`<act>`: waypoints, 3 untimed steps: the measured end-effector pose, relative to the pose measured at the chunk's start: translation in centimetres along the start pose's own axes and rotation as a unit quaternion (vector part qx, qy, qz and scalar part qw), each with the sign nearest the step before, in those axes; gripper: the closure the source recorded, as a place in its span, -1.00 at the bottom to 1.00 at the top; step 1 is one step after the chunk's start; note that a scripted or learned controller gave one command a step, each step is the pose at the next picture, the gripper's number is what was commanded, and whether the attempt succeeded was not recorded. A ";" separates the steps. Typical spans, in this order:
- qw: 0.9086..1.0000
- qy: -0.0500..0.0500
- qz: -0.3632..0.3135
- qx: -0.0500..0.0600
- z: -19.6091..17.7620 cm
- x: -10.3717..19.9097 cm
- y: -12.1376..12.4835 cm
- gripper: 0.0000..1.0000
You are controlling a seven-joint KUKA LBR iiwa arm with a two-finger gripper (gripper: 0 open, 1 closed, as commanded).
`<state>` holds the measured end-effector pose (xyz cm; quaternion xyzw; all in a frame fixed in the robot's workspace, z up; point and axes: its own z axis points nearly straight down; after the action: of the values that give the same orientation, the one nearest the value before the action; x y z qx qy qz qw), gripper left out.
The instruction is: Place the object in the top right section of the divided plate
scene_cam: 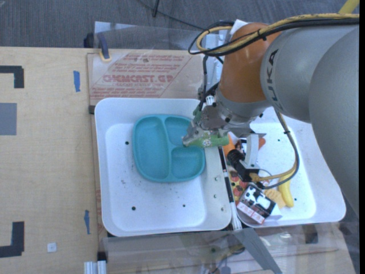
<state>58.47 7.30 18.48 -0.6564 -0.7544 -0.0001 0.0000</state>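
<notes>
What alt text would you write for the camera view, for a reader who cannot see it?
A grey robot arm with an orange band reaches from the right, its gripper over the right edge of a teal divided plate in the left white bin. The right white bin holds a pile of small objects, one of them yellow.

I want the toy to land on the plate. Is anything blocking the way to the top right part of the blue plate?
Nothing visible blocks it. The gripper hangs at the blue divided plate's right rim with something green at its tip, and the plate's sections look bare.
</notes>
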 end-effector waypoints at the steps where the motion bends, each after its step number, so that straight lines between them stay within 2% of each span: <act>1: 0.982 0.001 -0.191 0.001 0.0 -3.4 -4.6 -1.00; 2: 0.982 0.000 -0.190 -0.001 -1.0 -3.4 -4.5 1.00; 3: 0.982 0.000 -0.191 -0.002 -1.0 -3.4 -4.4 -1.00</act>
<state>54.54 3.32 19.50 -0.5005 -0.8657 -0.0014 -0.0008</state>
